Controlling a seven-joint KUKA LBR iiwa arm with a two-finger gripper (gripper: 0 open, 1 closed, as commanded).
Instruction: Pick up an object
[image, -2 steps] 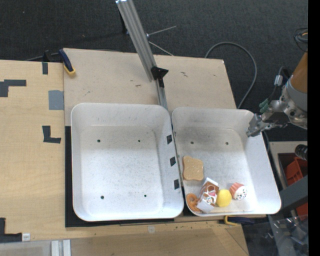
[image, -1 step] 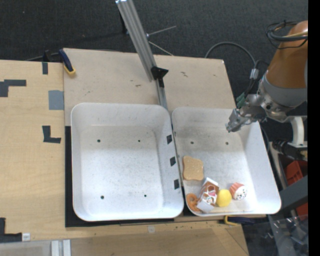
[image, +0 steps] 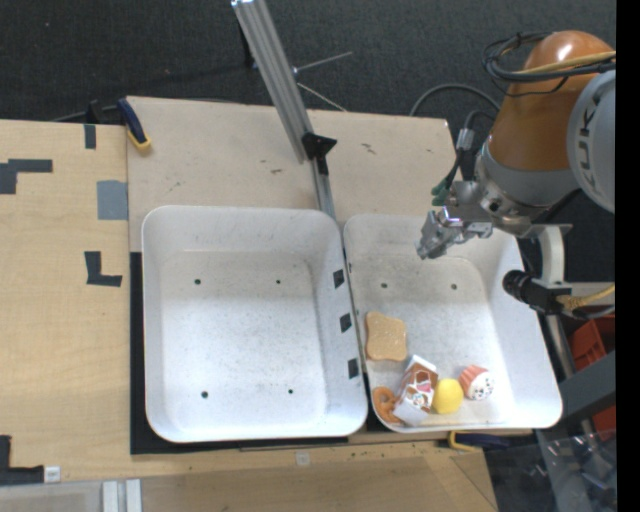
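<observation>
Here the desk (image: 230, 150) of pale wood carries two shallow white bins side by side, with dark floor beyond its far edge. The left bin (image: 160, 300) is the wider of the two as seen from above, and its speckled floor shows a few small dark dots. The right bin (image: 520, 340) touches it along a shared rim marked with small black clips. The grey arm (image: 545, 110), with its orange band above the wrist, reaches in from the right and hangs over the far part of the right bin. A slanted metal rail (image: 285, 95) crosses the desk from the top and ends at the join between the bins. The jaws (image: 437, 243) point down over the far left part of the right bin, well apart from the objects; nothing shows between them, and how far open they stand I cannot tell. The objects sit together in the near part of the right bin. A slice of toast (image: 386, 337) lies nearest the shared rim. Just nearer the front edge is a small printed packet (image: 418, 388), touching an orange ring (image: 385, 405) on its left. A yellow lemon (image: 448, 397) lies just beside the packet, and a small red and white toy (image: 478, 383) sits next to the lemon.
</observation>
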